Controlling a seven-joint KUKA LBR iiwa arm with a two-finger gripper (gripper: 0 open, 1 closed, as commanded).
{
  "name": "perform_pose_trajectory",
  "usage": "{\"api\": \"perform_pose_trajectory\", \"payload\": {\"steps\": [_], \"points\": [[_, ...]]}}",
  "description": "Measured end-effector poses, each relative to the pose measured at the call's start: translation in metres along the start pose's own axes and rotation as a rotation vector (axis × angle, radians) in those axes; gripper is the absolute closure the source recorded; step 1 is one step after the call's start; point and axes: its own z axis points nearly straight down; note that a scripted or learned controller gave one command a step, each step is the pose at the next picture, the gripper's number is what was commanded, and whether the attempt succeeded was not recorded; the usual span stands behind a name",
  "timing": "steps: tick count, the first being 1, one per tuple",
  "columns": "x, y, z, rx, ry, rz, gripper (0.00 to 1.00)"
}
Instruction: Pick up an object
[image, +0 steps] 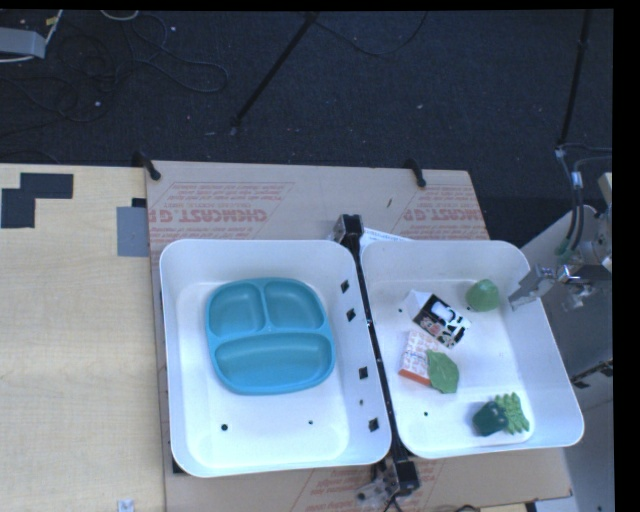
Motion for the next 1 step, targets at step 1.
{"api": "perform_pose_trajectory", "payload": {"steps": [1], "points": [[-0.0004,0.0,-0.0097,0.001,0.0,-0.002,1.0]]}}
